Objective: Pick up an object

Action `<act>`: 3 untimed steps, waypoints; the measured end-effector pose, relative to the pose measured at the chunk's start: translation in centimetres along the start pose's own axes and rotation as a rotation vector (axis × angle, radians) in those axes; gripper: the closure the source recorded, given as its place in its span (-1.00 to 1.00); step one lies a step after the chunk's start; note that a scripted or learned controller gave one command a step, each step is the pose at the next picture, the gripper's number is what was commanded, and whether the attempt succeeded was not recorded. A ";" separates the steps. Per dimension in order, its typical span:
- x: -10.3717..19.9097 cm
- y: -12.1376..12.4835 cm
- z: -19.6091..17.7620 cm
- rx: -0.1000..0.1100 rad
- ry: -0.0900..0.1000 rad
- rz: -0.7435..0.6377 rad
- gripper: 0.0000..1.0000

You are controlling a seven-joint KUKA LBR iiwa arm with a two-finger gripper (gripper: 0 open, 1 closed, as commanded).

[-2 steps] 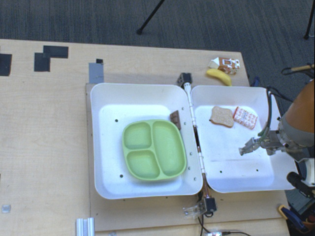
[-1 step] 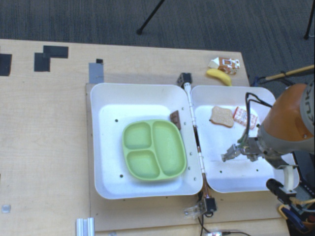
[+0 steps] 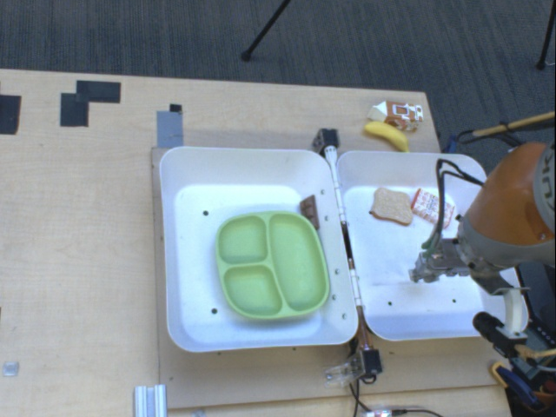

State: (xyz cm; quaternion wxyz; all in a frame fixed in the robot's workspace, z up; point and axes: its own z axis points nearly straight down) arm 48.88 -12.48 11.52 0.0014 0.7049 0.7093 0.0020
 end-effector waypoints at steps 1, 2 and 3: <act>0.0 0.0 0.0 0.000 0.000 0.000 -1.00; -5.2 -0.1 -4.3 0.002 -0.002 0.004 -1.00; 1.3 0.0 2.9 -0.002 -0.002 0.002 -1.00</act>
